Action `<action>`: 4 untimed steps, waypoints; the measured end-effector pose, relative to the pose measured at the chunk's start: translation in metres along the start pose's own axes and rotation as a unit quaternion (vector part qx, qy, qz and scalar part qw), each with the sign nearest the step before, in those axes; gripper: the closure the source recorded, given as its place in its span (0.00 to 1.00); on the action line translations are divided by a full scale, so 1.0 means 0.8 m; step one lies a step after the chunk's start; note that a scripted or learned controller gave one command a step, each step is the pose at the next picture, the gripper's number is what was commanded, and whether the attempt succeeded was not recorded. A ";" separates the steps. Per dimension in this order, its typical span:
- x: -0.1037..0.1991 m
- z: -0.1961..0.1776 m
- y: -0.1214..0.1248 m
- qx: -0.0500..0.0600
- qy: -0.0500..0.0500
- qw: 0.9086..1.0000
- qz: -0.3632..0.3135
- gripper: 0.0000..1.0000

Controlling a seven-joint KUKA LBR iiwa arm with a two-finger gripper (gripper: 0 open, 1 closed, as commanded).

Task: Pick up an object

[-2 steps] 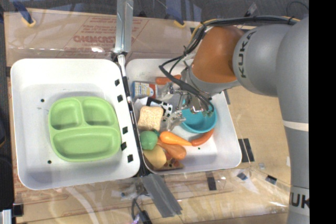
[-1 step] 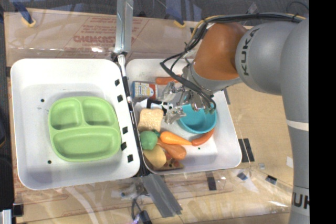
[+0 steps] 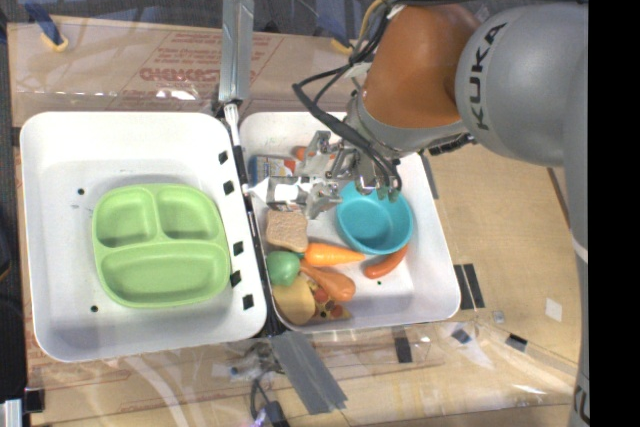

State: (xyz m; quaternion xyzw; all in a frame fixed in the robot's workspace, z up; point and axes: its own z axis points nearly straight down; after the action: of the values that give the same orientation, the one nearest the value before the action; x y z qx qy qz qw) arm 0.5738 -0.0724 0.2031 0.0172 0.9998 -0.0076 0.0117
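The pincer was low inside the right bin, in its upper part, a little right of the centre of the frame. It was a tangle of metal parts there, and I cannot tell if it was spread or pressed together, or if it pinched something. Just right of it, and touching or almost touching it, stood a blue bowl, upright, with its opening up. Under the pincer, toward the lower part of the frame, lay a slice of toast. Below the toast was a green round fruit, and below that a yellow pear-like fruit in the lower left corner of the bin. An orange carrot lay across between the toast and the bowl, and a second orange piece lay under the rim of the bowl. One more orange-brown piece was just beside the yellow fruit. All these toy foods were crowded together in the left and middle part of the right bin.

The grey arm with its orange band came in from the upper right of the frame, with black cables around it.

The left bin held a green divided plate with three compartments, near its centre. Both bins stood on the table, which was covered with brown cardboard and clear plastic.
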 end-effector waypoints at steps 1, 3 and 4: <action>0.025 -0.041 -0.019 -0.004 0.012 0.963 0.269 1.00; 0.029 0.130 -0.063 -0.003 0.006 0.894 0.448 1.00; 0.021 0.012 0.001 0.000 0.013 0.796 0.605 1.00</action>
State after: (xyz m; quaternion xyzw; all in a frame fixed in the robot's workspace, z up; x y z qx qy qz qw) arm 0.5569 -0.0708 0.1934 0.6186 0.7857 0.0012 0.0007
